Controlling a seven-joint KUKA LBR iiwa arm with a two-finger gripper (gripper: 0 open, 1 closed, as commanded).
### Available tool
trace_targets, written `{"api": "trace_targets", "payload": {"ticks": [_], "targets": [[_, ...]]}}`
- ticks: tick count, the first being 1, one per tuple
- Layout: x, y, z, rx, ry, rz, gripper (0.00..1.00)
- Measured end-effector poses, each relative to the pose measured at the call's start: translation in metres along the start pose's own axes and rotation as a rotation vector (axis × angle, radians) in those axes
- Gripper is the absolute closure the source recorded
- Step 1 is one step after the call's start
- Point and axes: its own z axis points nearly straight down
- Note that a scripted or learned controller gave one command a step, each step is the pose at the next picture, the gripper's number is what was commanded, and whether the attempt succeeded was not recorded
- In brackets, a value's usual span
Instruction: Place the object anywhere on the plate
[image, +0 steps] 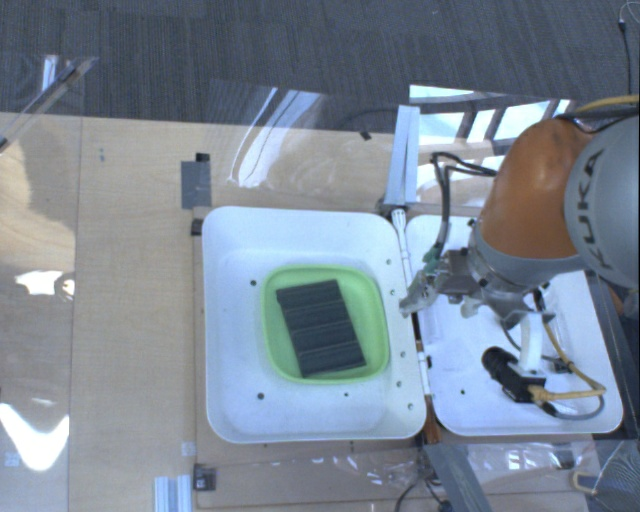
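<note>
Block (318, 328) lay flat on the plate (374, 318), inside its rim. The plate sat mid-way in the left bin (232, 262). The gripper (420, 292) hung just right of the plate, above the seam with the right bin (470, 400), clear of the block. Whether it was spread or pressed together could not be told.

Two shallow white plastic bins sit side by side on the pale wooden counter (120, 350). The left bin (230, 400) holds a green square plastic plate (275, 340) near its middle. A dark grey ribbed rectangular block (320, 328) lies flat on that plate, inside its rim. The right bin (450, 400) lies just beside the left one. The grey and orange robot arm (540, 200) reaches over the right bin, with its gripper (422, 292) at the seam between the bins.
</note>
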Motion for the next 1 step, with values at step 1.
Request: {"api": "trace_targets", "payload": {"ticks": [1], "targets": [[0.0366, -0.0191, -0.0207, -0.003, 0.0, 0.023, 0.0]]}}
